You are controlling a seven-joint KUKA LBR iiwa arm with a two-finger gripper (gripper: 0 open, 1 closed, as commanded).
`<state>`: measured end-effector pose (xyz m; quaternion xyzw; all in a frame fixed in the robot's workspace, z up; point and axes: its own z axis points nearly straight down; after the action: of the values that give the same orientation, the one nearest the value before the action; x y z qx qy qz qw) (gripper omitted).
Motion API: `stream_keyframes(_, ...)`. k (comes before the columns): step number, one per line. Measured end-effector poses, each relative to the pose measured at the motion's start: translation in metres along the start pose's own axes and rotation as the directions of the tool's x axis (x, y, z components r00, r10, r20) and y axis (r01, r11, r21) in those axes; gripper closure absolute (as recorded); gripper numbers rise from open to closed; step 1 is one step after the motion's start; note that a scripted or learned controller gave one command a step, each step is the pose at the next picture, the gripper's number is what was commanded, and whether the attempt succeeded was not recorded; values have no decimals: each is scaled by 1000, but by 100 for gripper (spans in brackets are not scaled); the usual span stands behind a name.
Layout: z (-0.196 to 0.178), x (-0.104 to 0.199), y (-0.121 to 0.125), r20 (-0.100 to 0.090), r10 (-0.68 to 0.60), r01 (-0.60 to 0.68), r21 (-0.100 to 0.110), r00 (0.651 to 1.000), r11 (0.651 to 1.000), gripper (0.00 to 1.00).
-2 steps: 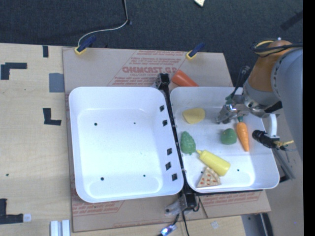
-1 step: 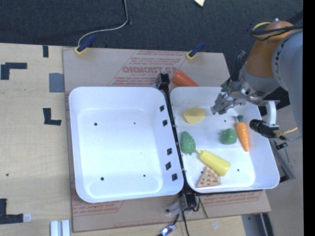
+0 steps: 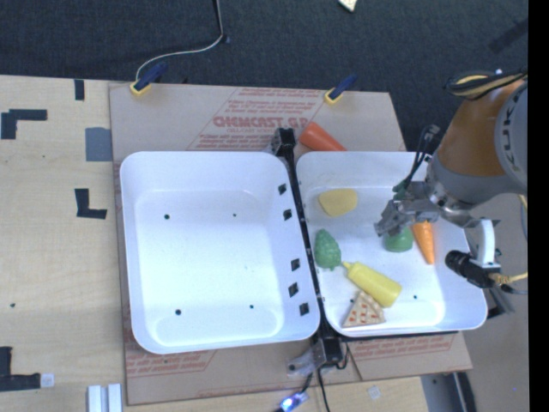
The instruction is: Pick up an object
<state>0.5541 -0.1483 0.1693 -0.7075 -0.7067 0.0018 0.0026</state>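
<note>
Two shallow white bins sit side by side on a sheet of printed cardboard [image 3: 257, 118]. Nearest the camera, in the right bin [image 3: 463, 320], a pizza-slice toy [image 3: 363, 312] lies against the front wall, with a yellow bottle-shaped toy [image 3: 375, 282] just behind it, its narrow end pointing toward a green leafy toy [image 3: 327, 250] close to the divider. Farther back, the gripper [image 3: 396, 223] is lowered into the same bin directly over a round green toy [image 3: 398, 242], with an orange carrot toy [image 3: 424, 240] just to that toy's right; whether the fingers are spread or closed, or grip anything, cannot be told. A pale yellow lump [image 3: 338, 202] lies farther in, toward the back wall. The left bin [image 3: 141, 256] shows a bare white floor. Beyond the right bin's back rim, an orange-red object [image 3: 321, 137] rests on the cardboard
</note>
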Motion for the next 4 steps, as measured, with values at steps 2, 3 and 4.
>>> stream_keyframes(2, 78, 54, 30, 1, -2, 2, -2, 1000, 1000, 100)
stream_keyframes(3, 68, 9, 33, 3, 0, 0, -5, 1000, 1000, 100)
stream_keyframes(4, 85, -14, 38, 1, -2, 2, -5, 1000, 1000, 100)
